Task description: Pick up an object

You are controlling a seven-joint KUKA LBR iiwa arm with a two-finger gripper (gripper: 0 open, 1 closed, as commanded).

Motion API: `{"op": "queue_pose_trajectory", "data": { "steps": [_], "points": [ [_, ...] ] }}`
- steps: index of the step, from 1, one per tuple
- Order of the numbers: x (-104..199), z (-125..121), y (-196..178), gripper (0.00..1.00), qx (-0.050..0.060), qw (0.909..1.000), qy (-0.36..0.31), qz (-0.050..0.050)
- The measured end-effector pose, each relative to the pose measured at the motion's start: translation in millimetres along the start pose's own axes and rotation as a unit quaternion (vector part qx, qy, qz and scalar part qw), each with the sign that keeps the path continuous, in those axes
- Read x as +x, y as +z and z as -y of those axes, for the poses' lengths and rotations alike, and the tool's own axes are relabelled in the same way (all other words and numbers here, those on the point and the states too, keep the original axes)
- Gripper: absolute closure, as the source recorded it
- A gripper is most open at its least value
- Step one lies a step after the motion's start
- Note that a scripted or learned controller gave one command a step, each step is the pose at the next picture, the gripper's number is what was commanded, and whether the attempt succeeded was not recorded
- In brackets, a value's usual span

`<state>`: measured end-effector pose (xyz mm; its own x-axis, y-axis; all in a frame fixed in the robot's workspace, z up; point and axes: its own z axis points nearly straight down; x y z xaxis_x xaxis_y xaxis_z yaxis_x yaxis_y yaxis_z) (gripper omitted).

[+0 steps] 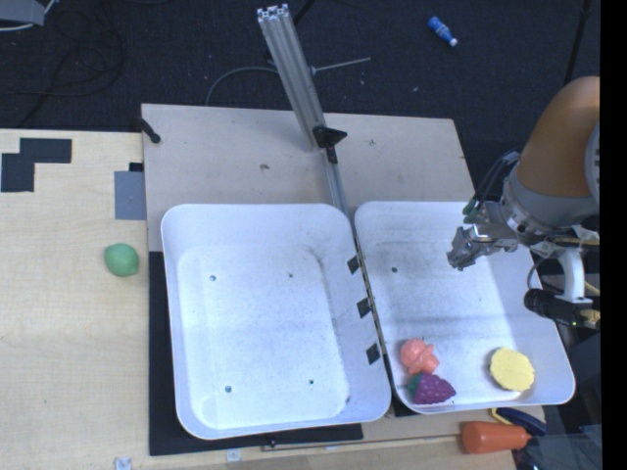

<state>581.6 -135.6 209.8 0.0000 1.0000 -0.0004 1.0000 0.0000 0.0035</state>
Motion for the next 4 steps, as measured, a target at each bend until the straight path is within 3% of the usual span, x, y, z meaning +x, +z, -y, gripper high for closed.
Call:
{"op": "queue_pose_trajectory", "data": {
  "steps": [1, 2, 4],
  "points": [
    [-1, -1, -40, 1.00, 0.000, 1.0000, 0.000, 0.000],
    [50, -5, -47, 1.00, 0.002, 1.0000, -0.002, -0.001],
    [163, 6, -26, 1.00, 0.002, 1.0000, -0.002, -0.001]
  ]
}}
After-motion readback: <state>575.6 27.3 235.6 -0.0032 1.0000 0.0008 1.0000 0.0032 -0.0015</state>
